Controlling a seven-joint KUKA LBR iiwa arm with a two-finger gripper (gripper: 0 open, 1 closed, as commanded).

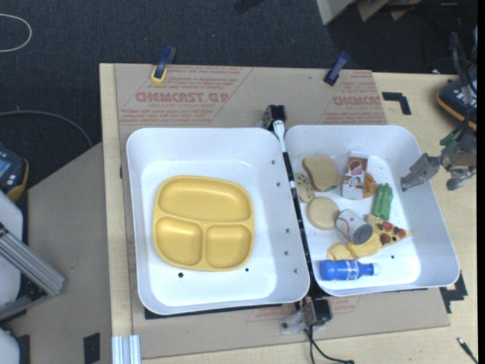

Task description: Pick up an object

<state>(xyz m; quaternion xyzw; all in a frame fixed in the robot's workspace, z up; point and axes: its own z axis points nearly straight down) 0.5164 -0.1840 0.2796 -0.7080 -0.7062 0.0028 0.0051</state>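
A yellow plastic three-compartment tray [203, 222] lay alone in the left white bin [144, 154], while the right white bin [409, 146] held a crowd of toy foods: a tan bread slice [321, 172], a round cracker [323, 212], a green pepper [383, 200], a small printed carton [355, 177] and a pizza slice [390, 235]. Nearest the front rim, a blue plastic bottle [346, 270] lay on its side, white cap pointing right. The grey tool [421, 171] hung over the bin's right edge; its finger state could not be told. The counter [227, 89] liner read "CHEMCAST".
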